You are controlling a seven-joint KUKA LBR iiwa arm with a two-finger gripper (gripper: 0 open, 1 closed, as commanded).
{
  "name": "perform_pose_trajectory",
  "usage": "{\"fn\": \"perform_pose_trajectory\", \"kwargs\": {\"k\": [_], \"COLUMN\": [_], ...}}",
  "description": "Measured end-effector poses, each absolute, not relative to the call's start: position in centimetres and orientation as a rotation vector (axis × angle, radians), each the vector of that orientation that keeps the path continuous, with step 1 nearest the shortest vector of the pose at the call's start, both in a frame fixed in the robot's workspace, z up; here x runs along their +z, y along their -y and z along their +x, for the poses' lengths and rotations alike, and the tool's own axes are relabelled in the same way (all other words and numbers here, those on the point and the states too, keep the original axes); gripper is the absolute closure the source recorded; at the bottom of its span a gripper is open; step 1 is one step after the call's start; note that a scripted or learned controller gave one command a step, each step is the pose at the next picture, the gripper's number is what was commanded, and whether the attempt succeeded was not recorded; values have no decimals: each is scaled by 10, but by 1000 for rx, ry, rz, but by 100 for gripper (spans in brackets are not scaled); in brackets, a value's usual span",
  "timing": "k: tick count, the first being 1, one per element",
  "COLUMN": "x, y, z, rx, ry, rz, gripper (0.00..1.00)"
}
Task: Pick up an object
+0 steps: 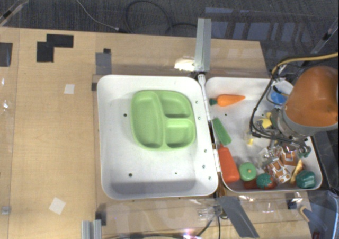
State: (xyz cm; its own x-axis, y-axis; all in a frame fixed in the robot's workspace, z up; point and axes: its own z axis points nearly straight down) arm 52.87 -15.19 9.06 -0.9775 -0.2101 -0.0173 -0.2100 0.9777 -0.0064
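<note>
A green divided plate [162,119] lies in the left white bin [114,142] on the wooden bench [47,142].

Wooden bench [47,142] (pale) with two white bins [153,187] [238,87] side by side.

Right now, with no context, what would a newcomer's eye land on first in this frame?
Probably the green divided plate, lying alone in the middle of the left bin. Next comes the arm's orange band, hanging over the right bin, where small things crowd together: a toy carrot near the top, a green piece and an orange-red piece along the left wall, and round green toys along the bottom.
</note>
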Motion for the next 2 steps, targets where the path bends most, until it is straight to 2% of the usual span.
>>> {"fn": "perform_pose_trajectory", "kwargs": {"k": [1,2], "x": [154,107], "y": [198,185], "z": [582,586], "rx": [6,0], "ry": [-3054,-3011], "rz": [-673,-843], "gripper": [0,0]}}
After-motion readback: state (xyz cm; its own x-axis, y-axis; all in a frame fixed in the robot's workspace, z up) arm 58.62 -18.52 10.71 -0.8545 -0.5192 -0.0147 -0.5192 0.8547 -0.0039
